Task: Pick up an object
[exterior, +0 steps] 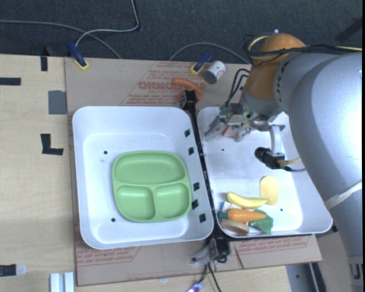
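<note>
Several small toy foods lie in the near corner of the right bin [292,163]: a yellow banana [246,201], a pale yellow round piece [269,188], an orange carrot [247,215], a green piece [265,224] and a brownish piece [234,227]. My gripper [227,128] hangs over the far left part of that bin, close to the wall between the bins and well away from the foods. Its fingers stand open with nothing between them.
The left bin [91,132] holds a green divided plate [151,184]. The grey arm [328,114] covers the right bin's right side. Behind the bins on the cardboard lie an orange item [188,84] and a small white cylinder [214,72]. Cables run near both bins.
</note>
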